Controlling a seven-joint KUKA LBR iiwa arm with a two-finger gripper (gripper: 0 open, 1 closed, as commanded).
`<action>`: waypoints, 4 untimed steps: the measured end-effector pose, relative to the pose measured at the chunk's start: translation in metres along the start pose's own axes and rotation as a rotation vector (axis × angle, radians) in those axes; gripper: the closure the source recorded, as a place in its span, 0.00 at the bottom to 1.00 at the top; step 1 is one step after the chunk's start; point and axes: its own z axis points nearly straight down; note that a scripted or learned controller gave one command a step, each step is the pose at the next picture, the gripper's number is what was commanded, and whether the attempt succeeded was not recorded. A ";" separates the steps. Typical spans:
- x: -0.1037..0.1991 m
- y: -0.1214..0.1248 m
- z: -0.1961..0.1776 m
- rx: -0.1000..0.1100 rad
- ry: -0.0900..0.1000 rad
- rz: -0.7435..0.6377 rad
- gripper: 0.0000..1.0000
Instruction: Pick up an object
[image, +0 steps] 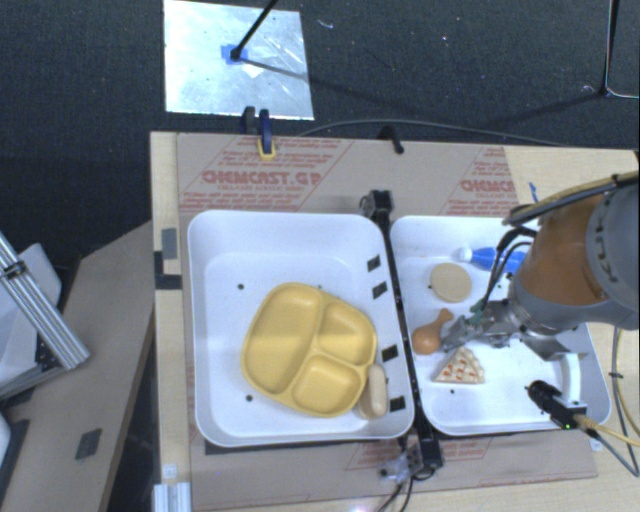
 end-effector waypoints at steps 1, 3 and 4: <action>-0.001 0.002 -0.013 -0.006 -0.002 -0.001 1.00; -0.012 -0.006 -0.111 -0.009 -0.003 -0.002 1.00; -0.016 -0.007 -0.156 -0.011 -0.003 -0.002 1.00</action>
